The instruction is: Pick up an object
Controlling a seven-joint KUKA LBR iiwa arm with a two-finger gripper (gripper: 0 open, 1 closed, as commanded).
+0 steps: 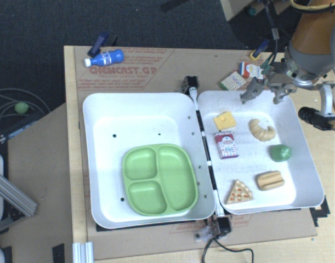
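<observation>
I saw the end effector (264,92) at the upper right, above the right bin's (304,163) far edge, fingers spread wide with nothing between them. Just below it lay the croissant (262,129), long axis slanting from upper left to lower right. The carton (226,145) pointed up-down in frame. The hot dog (270,179) lay nearly left-right.

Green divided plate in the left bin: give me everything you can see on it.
The green divided plate is pale green, looks like matte plastic, with a rounded-rectangle outline and three compartments: two toward the far side, one large nearer one. It lies flat and upright, turned slightly askew, on the floor of the left bin, toward its near right corner. Nothing sits in its compartments, and nothing but the bin touches it.
</observation>
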